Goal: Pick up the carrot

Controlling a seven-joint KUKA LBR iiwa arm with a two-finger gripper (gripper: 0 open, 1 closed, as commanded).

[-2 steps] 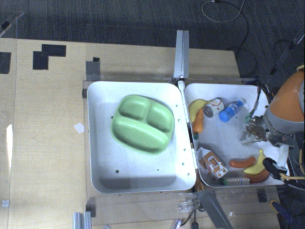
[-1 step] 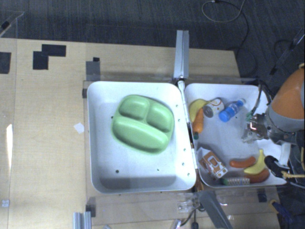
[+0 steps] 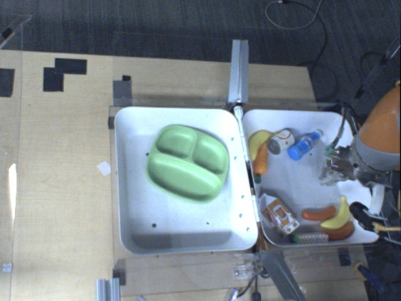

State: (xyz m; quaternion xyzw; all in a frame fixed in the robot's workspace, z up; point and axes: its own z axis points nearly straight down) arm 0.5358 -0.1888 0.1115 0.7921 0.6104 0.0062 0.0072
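The carrot (image 3: 260, 161) is a short orange piece lying against the left wall of the right bin (image 3: 294, 184), just below a yellow fruit (image 3: 258, 142). My gripper (image 3: 334, 166) hangs over the right side of that bin, well to the right of the carrot and apart from it. Nothing shows in its hold. The arm's orange band (image 3: 382, 130) sits above it at the view's right edge.
The left bin (image 3: 135, 224) holds a green divided plate (image 3: 187, 162). In the right bin lie a small can (image 3: 280, 141), a blue bottle (image 3: 304, 145), a snack box (image 3: 280, 216), a red sausage (image 3: 319, 214), a banana (image 3: 341, 213) and a green strip (image 3: 309, 237).
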